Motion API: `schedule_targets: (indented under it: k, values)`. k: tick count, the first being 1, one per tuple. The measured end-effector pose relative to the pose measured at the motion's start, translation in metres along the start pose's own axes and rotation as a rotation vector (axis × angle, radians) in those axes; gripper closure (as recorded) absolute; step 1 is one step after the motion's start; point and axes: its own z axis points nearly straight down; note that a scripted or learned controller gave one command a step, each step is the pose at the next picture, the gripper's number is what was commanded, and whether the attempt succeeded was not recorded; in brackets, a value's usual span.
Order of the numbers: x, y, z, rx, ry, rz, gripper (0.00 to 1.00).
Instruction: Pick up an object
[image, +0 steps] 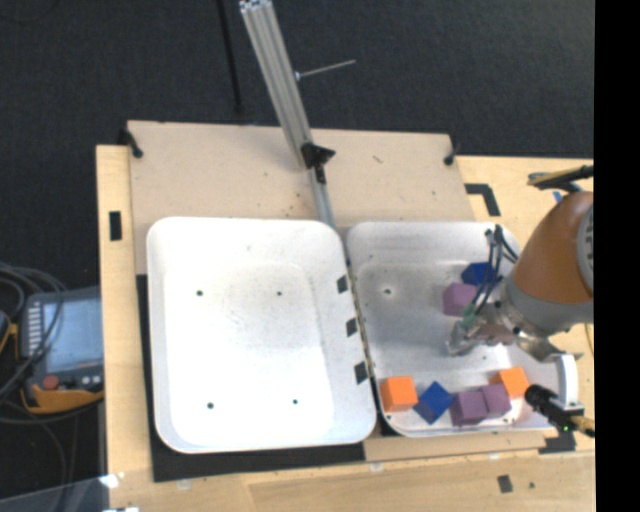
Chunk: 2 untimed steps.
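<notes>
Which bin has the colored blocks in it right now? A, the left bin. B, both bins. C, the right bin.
C: the orange block, blue block and purple blocks all lie along the near edge of the right bin, with another purple block farther back beside the gripper.

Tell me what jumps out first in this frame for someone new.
The grey arm with its orange band reaches from the right into the right bin, its gripper low beside a purple block. Along that bin's near edge sit bright blocks: orange, blue, purple. The left bin lies beside it.
</notes>
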Motion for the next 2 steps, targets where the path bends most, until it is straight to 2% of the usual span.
schedule_targets:
  k: [2]
  values:
    - [-0.013,-0.001,-0.118,-0.003,-0.003,-0.011,1.00]
